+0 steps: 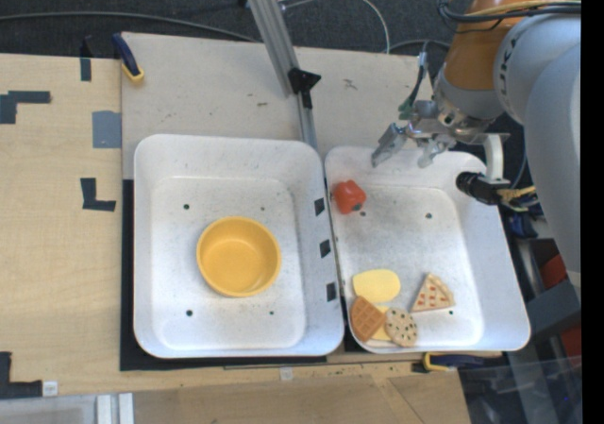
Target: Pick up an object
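From my remote station: the right bin (491,318) fills the frame's lower right; above its far rim my gripper (408,150) hangs spread wide, holding nothing; the small red object (349,195) lies just lower left of it.

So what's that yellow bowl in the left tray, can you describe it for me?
The yellow bowl is a small round dish, plain yellow-orange and smooth like plastic. It stands upright, open side up, with nothing visible inside. It sits alone near the middle of the left white bin, resting on the speckled floor and touching no wall.
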Tool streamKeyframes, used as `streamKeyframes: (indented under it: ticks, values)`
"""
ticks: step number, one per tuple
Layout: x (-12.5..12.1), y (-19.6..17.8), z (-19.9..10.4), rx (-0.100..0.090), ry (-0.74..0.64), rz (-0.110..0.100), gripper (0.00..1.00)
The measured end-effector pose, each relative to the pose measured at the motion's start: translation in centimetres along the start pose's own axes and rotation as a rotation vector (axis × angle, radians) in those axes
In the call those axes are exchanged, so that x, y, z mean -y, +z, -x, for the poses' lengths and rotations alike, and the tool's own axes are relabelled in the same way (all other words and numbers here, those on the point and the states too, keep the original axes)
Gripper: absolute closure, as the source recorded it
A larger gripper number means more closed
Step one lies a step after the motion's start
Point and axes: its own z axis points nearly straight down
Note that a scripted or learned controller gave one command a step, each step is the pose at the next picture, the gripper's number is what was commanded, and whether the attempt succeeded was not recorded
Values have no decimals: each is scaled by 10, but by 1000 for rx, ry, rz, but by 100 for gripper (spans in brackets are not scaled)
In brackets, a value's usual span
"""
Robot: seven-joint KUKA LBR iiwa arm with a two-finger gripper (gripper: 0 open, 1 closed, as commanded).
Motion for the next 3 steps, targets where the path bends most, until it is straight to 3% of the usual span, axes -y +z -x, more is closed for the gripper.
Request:
streamKeyframes:
  ticks: [1, 2, 3]
  values:
    - [2, 44, 2, 0, 0, 2, 0]
    - [1, 31, 1, 0, -2, 6, 100]
    - [0, -33, 2, 0, -1, 13, 100]
